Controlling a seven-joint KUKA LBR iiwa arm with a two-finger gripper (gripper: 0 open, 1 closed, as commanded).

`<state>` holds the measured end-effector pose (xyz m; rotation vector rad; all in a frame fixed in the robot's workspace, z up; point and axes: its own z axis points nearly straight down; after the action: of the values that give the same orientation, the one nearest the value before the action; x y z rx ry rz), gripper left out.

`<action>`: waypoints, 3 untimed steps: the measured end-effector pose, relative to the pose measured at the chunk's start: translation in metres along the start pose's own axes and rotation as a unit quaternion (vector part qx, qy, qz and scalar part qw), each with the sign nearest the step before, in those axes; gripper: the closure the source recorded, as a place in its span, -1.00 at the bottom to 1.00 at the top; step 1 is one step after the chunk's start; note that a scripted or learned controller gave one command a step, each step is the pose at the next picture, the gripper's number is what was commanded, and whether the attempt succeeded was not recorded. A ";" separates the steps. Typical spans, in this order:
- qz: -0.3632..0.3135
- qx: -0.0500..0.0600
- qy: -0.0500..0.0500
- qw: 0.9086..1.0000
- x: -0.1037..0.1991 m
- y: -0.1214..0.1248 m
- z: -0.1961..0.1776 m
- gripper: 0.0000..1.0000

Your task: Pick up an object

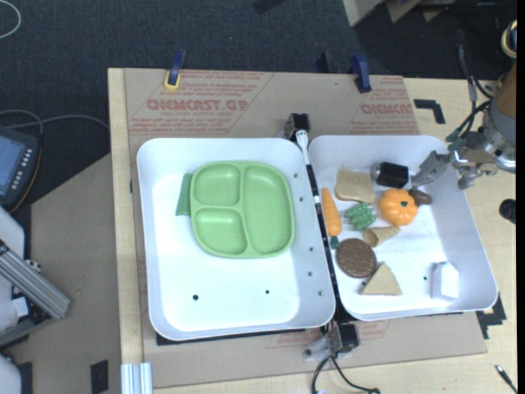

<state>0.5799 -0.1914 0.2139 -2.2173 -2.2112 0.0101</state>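
Note:
In the right bin lie several toy foods: an orange pumpkin, a bread slice, a black block, a carrot, a green leafy piece, a brown round cookie, a tan wedge and a white block. My gripper reaches in over the bin's upper right part, just right of the black block and above the pumpkin. Its fingers are spread open, with nothing between them.
The left bin holds a green divided plate. A black clamp sits where the two bins meet at the back. Cardboard covers the bench under the bins, and cables hang near the arm at the right.

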 end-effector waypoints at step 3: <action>-0.001 -0.002 0.000 1.000 0.007 -0.001 0.106 -1.00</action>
<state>0.5781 -0.1842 0.1078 -2.2169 -2.2167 0.0057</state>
